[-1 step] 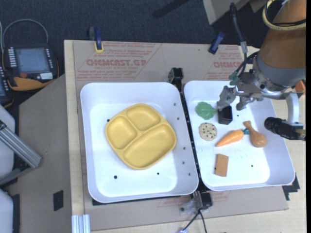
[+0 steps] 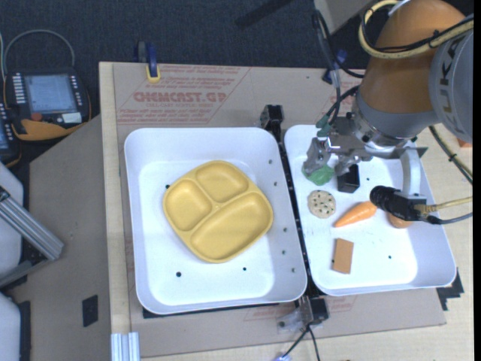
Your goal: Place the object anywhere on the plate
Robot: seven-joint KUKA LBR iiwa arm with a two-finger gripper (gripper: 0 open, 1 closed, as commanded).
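Arm: reaches in from the right, low over the back of the right bin [image 2: 432, 273].
End effector [image 2: 325, 164]: fingers point down, clenched on the green object [image 2: 321, 175], which sits between them near the bin's back left corner.
Plate [image 2: 218, 210]: yellow, three compartments, lying in the left bin [image 2: 143, 201], well apart from the green object.
Right bin contents: cookie [image 2: 322, 203], carrot [image 2: 355, 214], brown block [image 2: 343, 256].
Surface [image 2: 113, 164]: carries both bins side by side.
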